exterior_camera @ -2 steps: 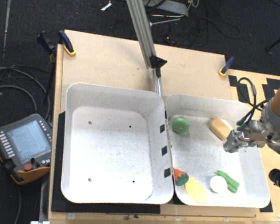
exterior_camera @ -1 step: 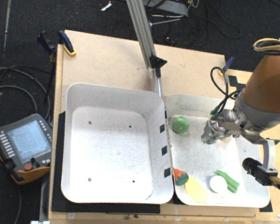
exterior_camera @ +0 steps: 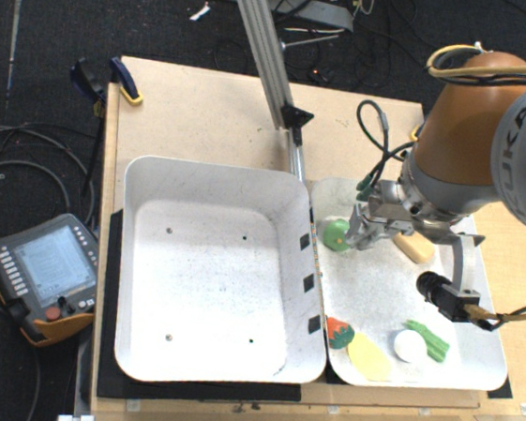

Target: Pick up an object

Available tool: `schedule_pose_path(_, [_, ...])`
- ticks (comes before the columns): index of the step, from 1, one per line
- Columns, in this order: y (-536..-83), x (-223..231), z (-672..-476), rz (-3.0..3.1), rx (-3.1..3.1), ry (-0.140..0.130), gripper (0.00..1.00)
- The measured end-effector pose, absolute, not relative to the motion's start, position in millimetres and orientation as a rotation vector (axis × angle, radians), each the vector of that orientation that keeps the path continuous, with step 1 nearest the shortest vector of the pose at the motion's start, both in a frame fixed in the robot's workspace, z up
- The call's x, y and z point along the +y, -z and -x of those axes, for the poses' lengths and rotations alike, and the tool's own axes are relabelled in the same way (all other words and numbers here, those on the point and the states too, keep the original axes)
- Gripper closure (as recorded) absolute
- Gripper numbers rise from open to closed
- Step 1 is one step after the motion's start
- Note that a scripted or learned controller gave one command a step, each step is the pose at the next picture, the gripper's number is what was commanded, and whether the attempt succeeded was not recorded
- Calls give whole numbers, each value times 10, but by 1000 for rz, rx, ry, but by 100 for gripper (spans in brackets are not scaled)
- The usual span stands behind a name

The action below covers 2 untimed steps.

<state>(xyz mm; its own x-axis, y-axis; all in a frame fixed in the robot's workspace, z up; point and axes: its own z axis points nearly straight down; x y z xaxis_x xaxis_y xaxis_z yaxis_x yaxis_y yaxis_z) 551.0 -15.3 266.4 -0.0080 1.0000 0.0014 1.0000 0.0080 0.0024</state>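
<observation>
The left bin (exterior_camera: 210,265) sits at nine o'clock. In the right bin (exterior_camera: 487,358), the gripper (exterior_camera: 359,233) is down beside a green ball (exterior_camera: 335,234); whether it is clasped I cannot tell. No lift yet.

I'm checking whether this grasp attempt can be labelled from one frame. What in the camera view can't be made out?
- Gripper: whether it grips the green object is too small and shadowed to tell.
- Tan block: partly hidden under the arm.
- Right bin: its far part is covered by the arm.
- Red-and-green item: too small to identify.
</observation>
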Motion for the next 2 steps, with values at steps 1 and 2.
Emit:
schedule_pose_path(1, [-2581,343,-5656,-2212,2230,-1,100])
schedule_pose_path(2, [-2601,851,-5926,-2212,2229,-5,100])
